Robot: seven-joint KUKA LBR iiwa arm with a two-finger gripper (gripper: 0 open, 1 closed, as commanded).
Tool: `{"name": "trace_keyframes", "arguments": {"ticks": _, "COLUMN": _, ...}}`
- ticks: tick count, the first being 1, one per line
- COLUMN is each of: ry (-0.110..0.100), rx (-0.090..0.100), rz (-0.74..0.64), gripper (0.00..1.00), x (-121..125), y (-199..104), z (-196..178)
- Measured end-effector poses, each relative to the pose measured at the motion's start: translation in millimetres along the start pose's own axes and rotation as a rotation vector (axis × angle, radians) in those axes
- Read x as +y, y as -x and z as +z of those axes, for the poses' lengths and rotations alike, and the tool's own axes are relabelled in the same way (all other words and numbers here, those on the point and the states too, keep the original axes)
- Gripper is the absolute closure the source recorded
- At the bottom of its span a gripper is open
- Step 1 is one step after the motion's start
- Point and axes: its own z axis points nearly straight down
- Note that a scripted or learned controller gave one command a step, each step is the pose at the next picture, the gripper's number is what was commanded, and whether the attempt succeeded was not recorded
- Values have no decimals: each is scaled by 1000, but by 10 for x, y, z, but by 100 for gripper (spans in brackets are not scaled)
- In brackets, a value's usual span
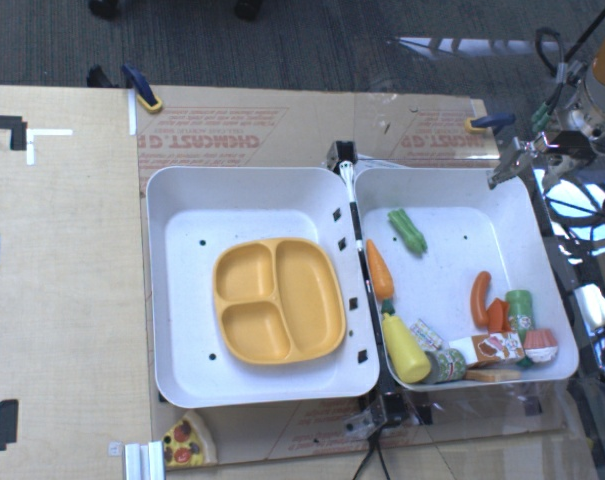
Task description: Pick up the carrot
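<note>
Carrot (379, 271) lying against the right bin's (452, 190) left wall; whether the gripper (538, 156) is open or closed cannot be told.

Going rightward: a yellow divided plate (279, 299) is sitting in the left bin (172, 268); a yellow bottle (403, 348) is lying just below the carrot, a green pepper (407, 230) above-right, packaged foods (502, 348) crowding the lower corner. Printing on the cardboard (212, 133) is showing upside down, illegible.

We see two bins side by side — the left bin (172, 268) holds a divided plate (279, 299) at its middle. In the right bin (452, 268), the carrot (379, 271) lies against the left wall, a bottle (404, 349) just below it — a cluster of items (502, 333) fills the lower right corner.
</note>
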Motion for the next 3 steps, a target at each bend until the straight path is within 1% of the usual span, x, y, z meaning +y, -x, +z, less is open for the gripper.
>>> {"name": "trace_keyframes", "arguments": {"ticks": 1, "ry": 0, "rx": -2, "rz": 326, "gripper": 0, "x": 342, "y": -335, "z": -1422}}
{"name": "trace_keyframes", "arguments": {"ticks": 2, "ry": -1, "rx": -1, "rz": 783, "gripper": 0, "x": 432, "y": -836, "z": -2340}}
{"name": "trace_keyframes", "arguments": {"ticks": 3, "ry": -2, "rx": -1, "rz": 1198, "gripper": 0, "x": 379, "y": -873, "z": -2589}}
